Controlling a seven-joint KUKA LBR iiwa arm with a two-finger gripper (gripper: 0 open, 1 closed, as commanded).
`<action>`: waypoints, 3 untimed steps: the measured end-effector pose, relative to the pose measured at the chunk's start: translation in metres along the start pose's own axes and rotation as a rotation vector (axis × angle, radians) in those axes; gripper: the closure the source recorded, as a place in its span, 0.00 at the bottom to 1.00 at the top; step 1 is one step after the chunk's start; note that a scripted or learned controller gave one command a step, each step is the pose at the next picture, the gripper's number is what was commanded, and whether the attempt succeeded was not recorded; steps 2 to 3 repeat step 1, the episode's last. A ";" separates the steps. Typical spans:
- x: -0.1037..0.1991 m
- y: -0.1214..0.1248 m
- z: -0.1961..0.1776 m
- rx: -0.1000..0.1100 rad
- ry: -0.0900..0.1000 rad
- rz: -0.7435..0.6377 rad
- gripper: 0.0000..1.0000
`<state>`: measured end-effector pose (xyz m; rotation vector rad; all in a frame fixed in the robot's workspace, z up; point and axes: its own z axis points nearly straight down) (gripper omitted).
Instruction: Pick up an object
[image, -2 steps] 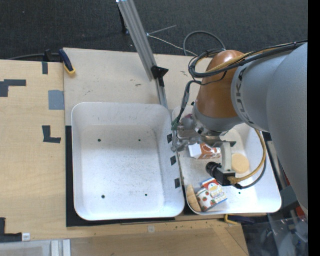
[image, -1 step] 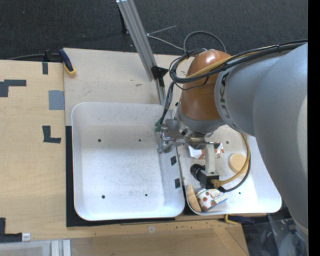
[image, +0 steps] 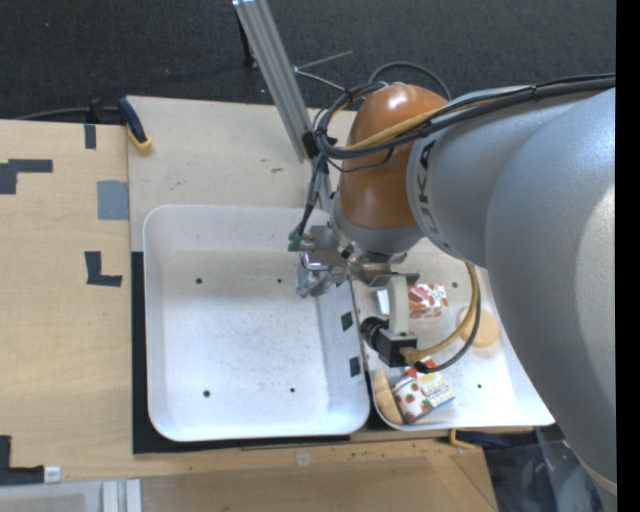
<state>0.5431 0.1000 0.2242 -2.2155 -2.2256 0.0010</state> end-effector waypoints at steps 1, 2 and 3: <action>-0.002 0.000 0.000 0.001 -0.001 0.002 0.00; -0.002 0.000 0.000 0.001 -0.001 0.002 0.00; -0.002 0.000 0.000 0.001 -0.001 0.002 0.00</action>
